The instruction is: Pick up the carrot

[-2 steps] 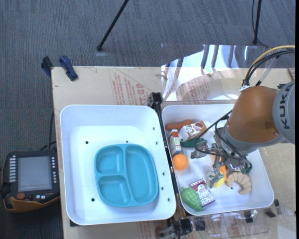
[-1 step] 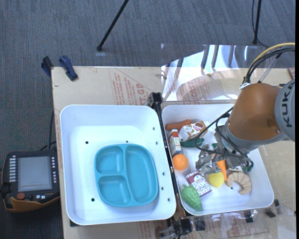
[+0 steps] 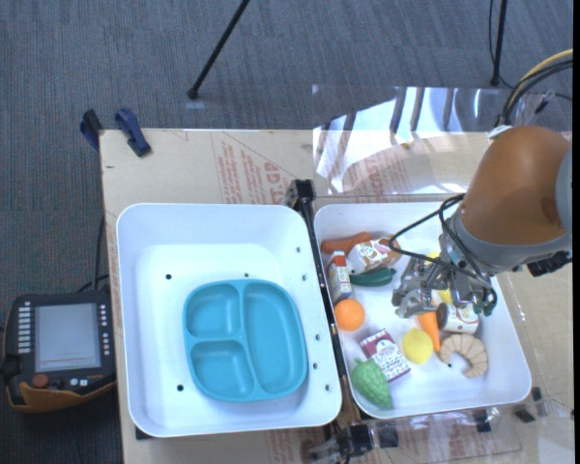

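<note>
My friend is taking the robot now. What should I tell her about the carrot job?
Gripper: over the right bin, just above the toys; whether its fingers are open or shut is hard to tell.
Carrot: lying in the right bin, right below the gripper, between the yellow lemon and the croissant. It does not look lifted.
Left bin: holds the blue divided tray.
Done: the arm has reached the carrot's spot.
Left: grab the carrot and lift it out.
</note>
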Tool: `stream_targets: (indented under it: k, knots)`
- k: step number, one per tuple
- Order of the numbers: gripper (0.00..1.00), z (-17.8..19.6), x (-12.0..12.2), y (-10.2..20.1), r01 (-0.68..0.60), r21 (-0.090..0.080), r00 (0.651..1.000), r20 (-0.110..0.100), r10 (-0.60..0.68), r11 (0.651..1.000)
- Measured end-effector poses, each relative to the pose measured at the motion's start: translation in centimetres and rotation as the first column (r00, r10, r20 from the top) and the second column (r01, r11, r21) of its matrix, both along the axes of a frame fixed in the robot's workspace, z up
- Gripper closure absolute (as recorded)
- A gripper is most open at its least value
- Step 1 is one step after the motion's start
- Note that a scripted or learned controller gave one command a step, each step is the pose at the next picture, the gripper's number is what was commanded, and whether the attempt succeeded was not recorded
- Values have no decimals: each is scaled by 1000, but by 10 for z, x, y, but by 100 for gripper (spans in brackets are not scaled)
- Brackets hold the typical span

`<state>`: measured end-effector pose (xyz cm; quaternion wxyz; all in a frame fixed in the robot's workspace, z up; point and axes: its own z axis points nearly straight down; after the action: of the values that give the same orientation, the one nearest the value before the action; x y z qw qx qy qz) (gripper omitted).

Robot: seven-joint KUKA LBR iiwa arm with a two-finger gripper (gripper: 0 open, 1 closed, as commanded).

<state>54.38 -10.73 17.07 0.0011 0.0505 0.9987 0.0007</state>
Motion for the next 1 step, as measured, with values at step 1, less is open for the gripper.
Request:
stream_targets:
  k: [1]
  knots:
    - [100, -69, -52, -39, -194, 2, 981, -4, 194, 981]
